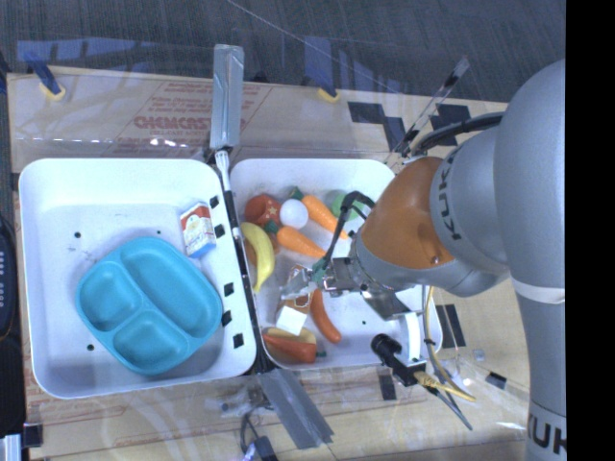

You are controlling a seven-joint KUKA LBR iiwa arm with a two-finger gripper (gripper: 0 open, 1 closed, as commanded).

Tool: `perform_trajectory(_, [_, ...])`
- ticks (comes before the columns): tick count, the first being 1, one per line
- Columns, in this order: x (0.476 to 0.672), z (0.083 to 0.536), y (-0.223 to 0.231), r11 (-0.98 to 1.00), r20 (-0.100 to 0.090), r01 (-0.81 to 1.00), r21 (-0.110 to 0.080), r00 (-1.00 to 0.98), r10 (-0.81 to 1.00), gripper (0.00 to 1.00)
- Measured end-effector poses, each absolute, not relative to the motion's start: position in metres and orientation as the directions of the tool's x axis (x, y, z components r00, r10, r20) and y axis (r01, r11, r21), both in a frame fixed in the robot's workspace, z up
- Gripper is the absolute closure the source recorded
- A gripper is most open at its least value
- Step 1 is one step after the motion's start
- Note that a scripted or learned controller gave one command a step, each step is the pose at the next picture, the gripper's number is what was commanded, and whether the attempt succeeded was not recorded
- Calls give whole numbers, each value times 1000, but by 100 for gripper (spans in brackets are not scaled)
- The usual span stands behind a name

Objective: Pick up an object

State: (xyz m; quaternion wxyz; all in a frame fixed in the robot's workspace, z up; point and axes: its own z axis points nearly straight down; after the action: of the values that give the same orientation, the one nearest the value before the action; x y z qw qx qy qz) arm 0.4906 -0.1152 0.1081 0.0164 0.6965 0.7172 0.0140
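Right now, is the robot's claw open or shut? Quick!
Gripper: cannot be told; it sits low over the toy food in the right bin.

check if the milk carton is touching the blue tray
Touching. The camera view shows the carton standing at the tray's upper right rim with no white bin floor between them.

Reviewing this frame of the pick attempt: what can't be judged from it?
- Gripper: its fingers are small and blurred among the clutter, so open, shut or holding cannot be told.
- Right bin: the arm's orange band covers its right part, hiding whatever lies there.
- Green item: mostly behind the arm and a cable; its kind is unclear.
- Small carton in the left bin: its print is too small to read.
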Motion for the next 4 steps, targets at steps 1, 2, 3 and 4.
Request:
perform_trajectory(1, [492,108,-117,151,-11,988,44,-151,989,0])
perform_trajectory(2, [492,109,-117,296,-17,954,41,-295,955,0])
perform_trajectory(3, [492,109,-114,419,-25,907,38,-418,908,0])
perform_trajectory(4, [555,101,-112,164,-3,986,17,-164,986,0])
